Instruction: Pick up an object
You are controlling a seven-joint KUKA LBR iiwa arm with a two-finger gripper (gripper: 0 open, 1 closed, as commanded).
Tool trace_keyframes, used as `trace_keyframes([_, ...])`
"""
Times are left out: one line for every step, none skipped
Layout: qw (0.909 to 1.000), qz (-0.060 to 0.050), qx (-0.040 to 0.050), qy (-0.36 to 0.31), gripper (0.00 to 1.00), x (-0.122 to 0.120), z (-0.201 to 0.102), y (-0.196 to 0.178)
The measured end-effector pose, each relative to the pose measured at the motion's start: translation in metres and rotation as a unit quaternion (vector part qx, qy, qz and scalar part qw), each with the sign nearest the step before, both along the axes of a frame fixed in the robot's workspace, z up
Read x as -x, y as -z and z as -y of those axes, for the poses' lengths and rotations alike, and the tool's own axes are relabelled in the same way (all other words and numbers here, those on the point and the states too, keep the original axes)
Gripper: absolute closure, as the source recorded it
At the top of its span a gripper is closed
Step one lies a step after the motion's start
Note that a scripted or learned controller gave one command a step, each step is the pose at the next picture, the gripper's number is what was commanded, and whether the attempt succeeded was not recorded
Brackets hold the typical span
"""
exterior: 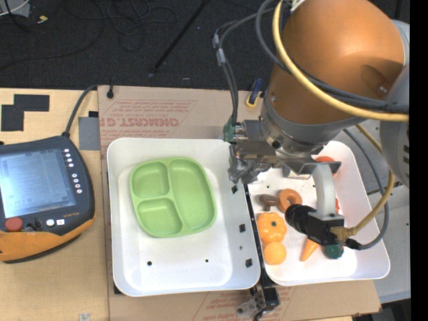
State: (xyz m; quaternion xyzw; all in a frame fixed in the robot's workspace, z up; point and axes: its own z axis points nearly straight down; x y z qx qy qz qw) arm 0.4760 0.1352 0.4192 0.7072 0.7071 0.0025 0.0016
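Note:
My gripper [237, 171] hangs under the big orange-banded wrist, low over the wall between the two bins, at the right bin's upper left corner. In the right bin [364, 263] lie a small orange pumpkin [271, 226], an orange ball [274, 253], a carrot [309, 249] with a green top, an orange ring [289, 198], a brown piece [267, 200] and a red-orange thing [326, 159] partly hidden by the arm. The pumpkin and the ring lie below and to the right of the gripper. Nothing shows held in the gripper.
The left bin [127, 259] holds a green divided plate [172, 196]. A teach pendant [40, 189] sits on the bench at the far left. Cardboard lies under both bins. The arm covers the right bin's upper part.

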Motion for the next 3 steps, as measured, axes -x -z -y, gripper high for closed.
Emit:
trace_keyframes([1.0000, -0.006, 0.0022, -0.007, 1.00, 0.001, -0.005, -0.004])
trace_keyframes([0.9999, -0.008, 0.0030, -0.011, 1.00, 0.001, -0.006, -0.012])
trace_keyframes([0.9998, -0.010, 0.0036, -0.017, 1.00, 0.001, -0.008, -0.022])
